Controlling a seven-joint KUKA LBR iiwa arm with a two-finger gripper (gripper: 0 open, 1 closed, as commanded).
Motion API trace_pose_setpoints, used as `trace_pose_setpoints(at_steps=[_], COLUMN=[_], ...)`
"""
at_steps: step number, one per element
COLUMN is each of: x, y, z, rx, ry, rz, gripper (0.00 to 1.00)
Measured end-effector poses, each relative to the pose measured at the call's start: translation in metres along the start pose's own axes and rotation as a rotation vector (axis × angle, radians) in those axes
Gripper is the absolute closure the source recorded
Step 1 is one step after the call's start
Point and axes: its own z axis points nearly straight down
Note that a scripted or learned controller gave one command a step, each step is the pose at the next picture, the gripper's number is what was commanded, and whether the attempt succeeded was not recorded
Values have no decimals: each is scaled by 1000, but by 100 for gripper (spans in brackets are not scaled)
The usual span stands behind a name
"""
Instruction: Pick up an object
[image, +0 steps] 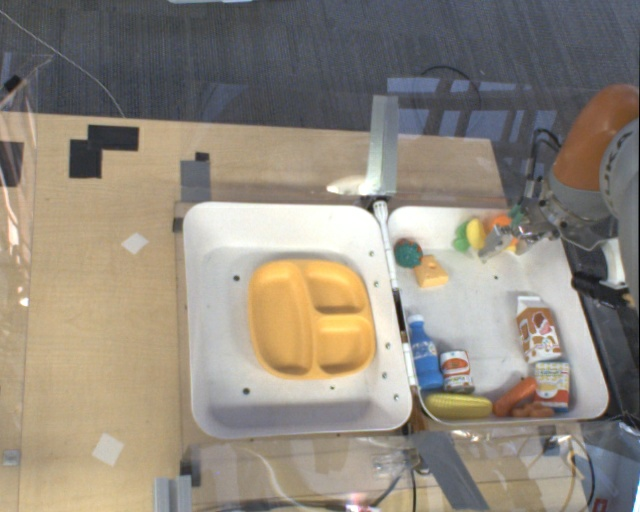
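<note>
The claw (497, 242) hangs low at the far side of the right bin (585, 300), just beside a yellow-green toy fruit (470, 235); its state cannot be told. A yellow divided tray (310, 318) lies in the left bin (215, 300).

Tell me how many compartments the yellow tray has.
3. The yellow tray lies in the left bin. One long compartment runs along its left side; two smaller ones sit on the right, one at the top and one below.

open floor mid right bin (480, 310), toys crowding front edge, yellow tray (310, 317) filling left bin (215, 300)
</note>
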Motion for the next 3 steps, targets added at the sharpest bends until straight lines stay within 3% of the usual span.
trace_pose_setpoints(at_steps=[1,2,3], x=[54,48,79], y=[15,-5,-7], z=[-121,-101,-91], rx=[-18,-2,1], ry=[0,4,4], rz=[58,275,296], gripper=[100,100,100])
